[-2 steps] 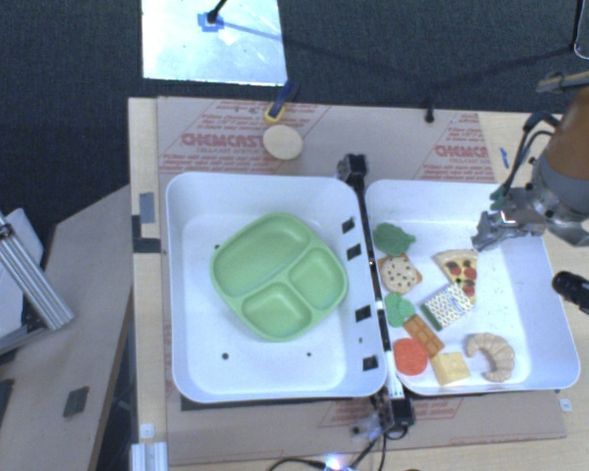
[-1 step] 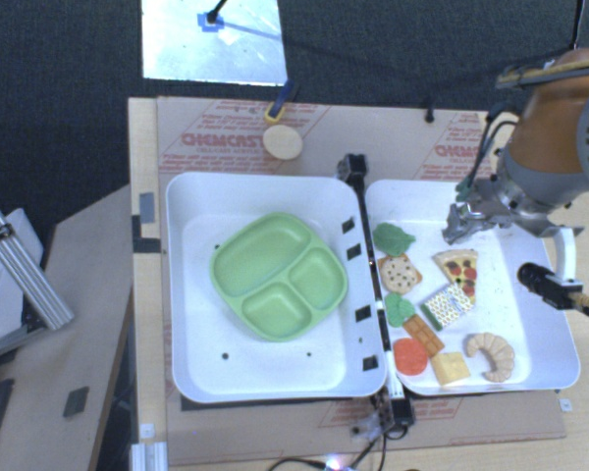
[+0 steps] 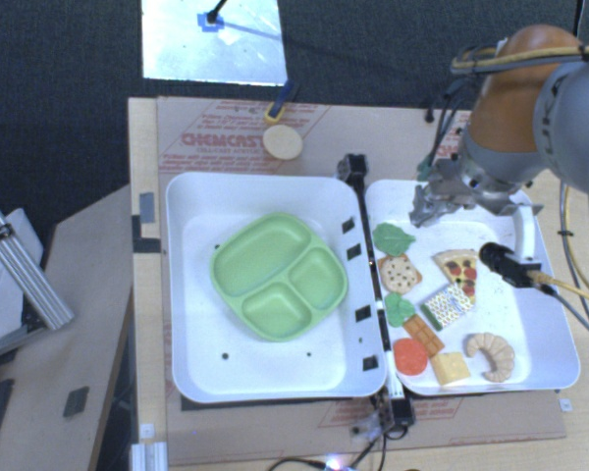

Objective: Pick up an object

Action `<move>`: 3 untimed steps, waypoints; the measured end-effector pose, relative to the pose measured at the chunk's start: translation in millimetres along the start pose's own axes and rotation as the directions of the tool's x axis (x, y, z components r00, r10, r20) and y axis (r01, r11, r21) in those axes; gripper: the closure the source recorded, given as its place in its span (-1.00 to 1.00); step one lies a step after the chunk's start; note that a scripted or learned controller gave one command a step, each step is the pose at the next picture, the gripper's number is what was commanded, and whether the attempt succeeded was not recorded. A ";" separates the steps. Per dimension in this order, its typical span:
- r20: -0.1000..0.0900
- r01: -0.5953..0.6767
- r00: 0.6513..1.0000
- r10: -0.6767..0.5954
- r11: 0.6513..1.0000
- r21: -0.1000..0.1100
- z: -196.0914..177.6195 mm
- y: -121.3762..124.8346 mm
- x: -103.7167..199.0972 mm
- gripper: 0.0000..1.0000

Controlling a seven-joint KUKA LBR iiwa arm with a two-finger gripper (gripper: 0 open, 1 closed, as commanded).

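My gripper (image 3: 427,207) hangs over the far left part of the right bin (image 3: 550,346), just above and to the right of a green leaf (image 3: 393,236). Nothing shows between it and the bin floor. Toy food lies in the right bin: a cookie (image 3: 400,274), a pizza slice (image 3: 460,267), a checkered packet (image 3: 448,306), a second green piece (image 3: 399,308), an orange stick (image 3: 423,333), a red tomato slice (image 3: 410,356), a yellow cheese block (image 3: 451,368) and a croissant (image 3: 491,354).
The left bin (image 3: 191,263) holds a green divided plate (image 3: 279,276). A black divider (image 3: 366,263) runs between the bins. A round wooden disc (image 3: 283,142) lies on the cardboard behind the bins, and a shiny sheet (image 3: 212,27) lies farther back.
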State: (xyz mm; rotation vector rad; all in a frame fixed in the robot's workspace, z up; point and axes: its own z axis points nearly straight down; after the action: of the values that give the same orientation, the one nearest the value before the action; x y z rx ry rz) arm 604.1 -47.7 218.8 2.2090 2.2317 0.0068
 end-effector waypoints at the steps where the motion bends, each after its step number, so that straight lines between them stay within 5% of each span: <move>1: -0.001 0.001 1.000 -0.001 1.000 0.001 0.9 13.7 61.8 1.00; 3: 0.002 -0.004 1.000 0.004 1.000 0.002 1.8 14.0 81.0 1.00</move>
State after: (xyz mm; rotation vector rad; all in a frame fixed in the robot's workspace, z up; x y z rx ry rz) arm 617.3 33.4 217.2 2.2137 2.2270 0.0017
